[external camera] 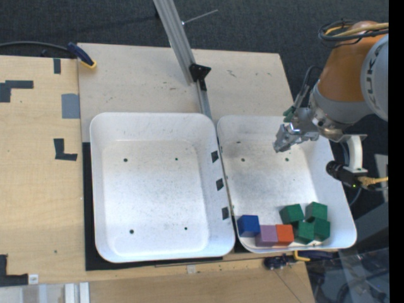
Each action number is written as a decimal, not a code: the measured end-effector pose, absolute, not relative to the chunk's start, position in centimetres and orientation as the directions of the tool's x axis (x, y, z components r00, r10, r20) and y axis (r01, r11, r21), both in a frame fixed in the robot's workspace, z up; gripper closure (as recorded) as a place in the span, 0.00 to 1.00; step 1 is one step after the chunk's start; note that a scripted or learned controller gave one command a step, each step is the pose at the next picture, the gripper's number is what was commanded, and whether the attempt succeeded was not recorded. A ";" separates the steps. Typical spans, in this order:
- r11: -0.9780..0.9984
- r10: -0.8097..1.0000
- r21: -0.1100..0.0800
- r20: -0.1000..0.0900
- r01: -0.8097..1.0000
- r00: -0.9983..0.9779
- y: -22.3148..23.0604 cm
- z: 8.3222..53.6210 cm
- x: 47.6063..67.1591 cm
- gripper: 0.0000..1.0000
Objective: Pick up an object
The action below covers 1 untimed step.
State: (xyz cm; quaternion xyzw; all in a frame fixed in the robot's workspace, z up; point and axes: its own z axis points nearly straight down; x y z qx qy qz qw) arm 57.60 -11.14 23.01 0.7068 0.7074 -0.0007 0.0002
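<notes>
Blocks are sitting bunched at the near end of the right bin (328, 188): a blue block (249, 225), a purple block (269, 234), an orange block (285, 233) and a cluster of green blocks (308, 221), all pressing close against one another and against the bin's front wall. Nothing is being carried yet. The gripper (287, 137) is hanging over the far part of the same bin, well apart from the pile, and no block is showing beneath or beside it. Whether it is spread or pressed together cannot be told from this slant. The left bin (101, 169) is lying beside it across the shared rims. Judging by this, the pick is not yet begun: reaching the pile, closing on one block and lifting are all remaining.
</notes>
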 end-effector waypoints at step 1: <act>0.007 1.000 0.000 0.002 1.000 -0.007 -5.8 24.0 58.2 1.00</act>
